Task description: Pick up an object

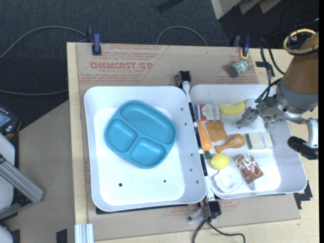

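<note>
My gripper (257, 118) hangs open over the upper middle of the right bin (296, 178), with nothing between its fingers. Just left of it lies a yellow banana (233, 108). Below it sits a pale green-checked block (259, 140). Further left are an orange-brown toast piece (216, 130), a drumstick (230, 142) and an orange carrot (204, 137). A yellow lemon (219, 161), a white cup (227, 180) and a brown-and-white packet (249, 167) fill the lower part of the bin.
The left bin (93, 140) holds a blue divided plate (140, 133). A small white-and-red card (208, 111) rests at the right bin's upper left. A small green-grey object (238, 67) lies on the bench behind the bins. The arm comes in over the right bin's right rim.
</note>
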You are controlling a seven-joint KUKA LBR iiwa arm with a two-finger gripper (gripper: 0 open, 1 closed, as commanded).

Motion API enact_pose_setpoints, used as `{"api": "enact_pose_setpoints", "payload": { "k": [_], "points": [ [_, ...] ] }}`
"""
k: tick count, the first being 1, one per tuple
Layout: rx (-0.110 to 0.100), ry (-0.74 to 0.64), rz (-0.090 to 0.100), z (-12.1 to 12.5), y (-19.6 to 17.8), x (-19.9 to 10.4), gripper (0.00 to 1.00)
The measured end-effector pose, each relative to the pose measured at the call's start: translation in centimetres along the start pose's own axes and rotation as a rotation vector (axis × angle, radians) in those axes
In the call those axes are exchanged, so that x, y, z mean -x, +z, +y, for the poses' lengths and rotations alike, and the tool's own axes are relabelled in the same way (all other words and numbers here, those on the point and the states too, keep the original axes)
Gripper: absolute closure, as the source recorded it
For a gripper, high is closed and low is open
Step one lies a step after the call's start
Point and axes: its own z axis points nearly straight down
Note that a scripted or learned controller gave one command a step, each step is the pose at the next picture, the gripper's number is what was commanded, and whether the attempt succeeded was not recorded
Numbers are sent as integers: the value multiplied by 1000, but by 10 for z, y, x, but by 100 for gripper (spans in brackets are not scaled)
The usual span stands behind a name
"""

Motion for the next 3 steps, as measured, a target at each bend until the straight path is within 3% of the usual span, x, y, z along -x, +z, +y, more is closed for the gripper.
{"api": "enact_pose_setpoints", "payload": {
  "k": [1, 2, 3],
  "points": [
    [3, -6, 3, -11, 65, -60, 0],
    [13, -2, -1, -9, 50, -57, 100],
    [12, -2, -1, -9, 50, -57, 0]
  ]
}}
